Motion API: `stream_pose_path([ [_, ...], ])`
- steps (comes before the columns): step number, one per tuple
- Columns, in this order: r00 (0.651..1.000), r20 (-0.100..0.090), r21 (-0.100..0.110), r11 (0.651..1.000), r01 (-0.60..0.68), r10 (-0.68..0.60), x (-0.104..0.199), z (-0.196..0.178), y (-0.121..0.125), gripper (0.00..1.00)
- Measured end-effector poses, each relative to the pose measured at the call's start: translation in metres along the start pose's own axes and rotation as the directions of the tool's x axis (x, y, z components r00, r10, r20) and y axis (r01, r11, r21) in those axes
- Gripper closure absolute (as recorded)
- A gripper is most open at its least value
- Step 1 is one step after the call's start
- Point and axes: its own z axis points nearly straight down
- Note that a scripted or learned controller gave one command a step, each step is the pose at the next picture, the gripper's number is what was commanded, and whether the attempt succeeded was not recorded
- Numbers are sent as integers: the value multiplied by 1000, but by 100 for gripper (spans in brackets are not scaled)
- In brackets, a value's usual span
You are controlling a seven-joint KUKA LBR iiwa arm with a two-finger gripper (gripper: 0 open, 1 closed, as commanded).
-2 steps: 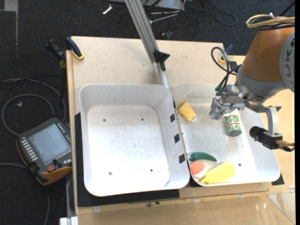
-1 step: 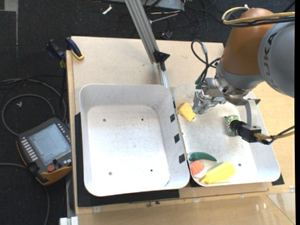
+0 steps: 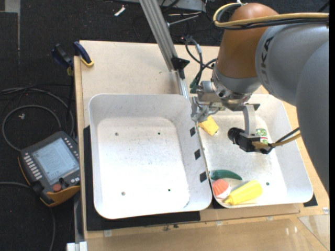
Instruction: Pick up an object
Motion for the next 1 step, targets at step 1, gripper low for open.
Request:
stream_pose_path([
  [1,1000,0,0,1000,0,0,51,16,25,100],
])
